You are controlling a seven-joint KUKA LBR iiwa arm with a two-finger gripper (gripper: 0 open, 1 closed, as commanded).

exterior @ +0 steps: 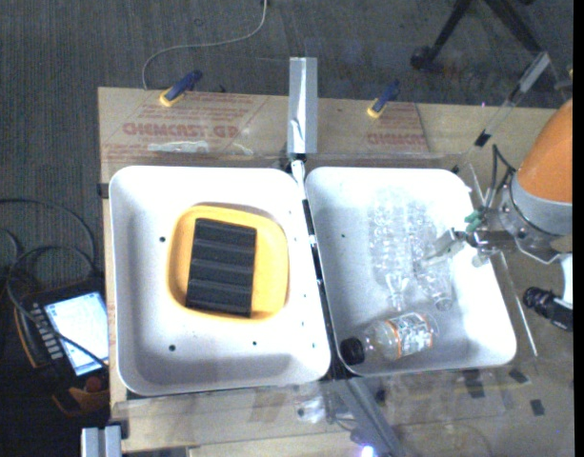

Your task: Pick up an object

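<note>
Bins (130, 255) sit on bench (215, 127) above dark carpet (82, 27).

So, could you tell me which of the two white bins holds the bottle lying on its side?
The right-hand bin: the clear bottle with a black cap lies along its near edge. The left bin holds a yellow and black item.

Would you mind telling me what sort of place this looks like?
Probably a robotics lab or test cell: two white bins sit on a clamped bench, a grey and orange arm reaches in, and cables trail across carpet.
</note>
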